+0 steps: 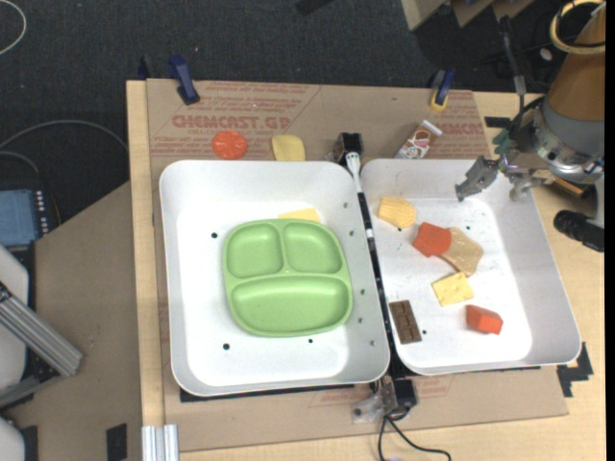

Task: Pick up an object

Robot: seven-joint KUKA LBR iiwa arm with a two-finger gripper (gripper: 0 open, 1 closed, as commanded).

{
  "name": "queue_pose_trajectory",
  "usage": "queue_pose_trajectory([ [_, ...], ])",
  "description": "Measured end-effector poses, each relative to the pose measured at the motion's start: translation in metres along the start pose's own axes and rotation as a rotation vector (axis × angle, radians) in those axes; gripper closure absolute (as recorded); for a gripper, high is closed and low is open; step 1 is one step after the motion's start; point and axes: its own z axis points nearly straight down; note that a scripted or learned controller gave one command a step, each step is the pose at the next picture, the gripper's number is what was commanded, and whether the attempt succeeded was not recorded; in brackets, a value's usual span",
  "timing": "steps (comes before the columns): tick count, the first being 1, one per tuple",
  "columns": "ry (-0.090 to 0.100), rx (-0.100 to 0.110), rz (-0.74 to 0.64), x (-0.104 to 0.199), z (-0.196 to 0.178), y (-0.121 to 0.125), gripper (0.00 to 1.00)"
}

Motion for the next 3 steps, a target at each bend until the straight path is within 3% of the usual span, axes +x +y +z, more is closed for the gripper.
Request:
queue_pose_trajectory([
  [1, 0.003, 0.005, -0.004, 0.048, 0.031, -0.005, 0.00],
  [2, -0.002, -0.004, 0.001, 0.029, 0.123, -0.013, 0.00],
  [3, -0.003, -0.008, 0.004, -0.001, 0.117, -0.076, 0.00],
])
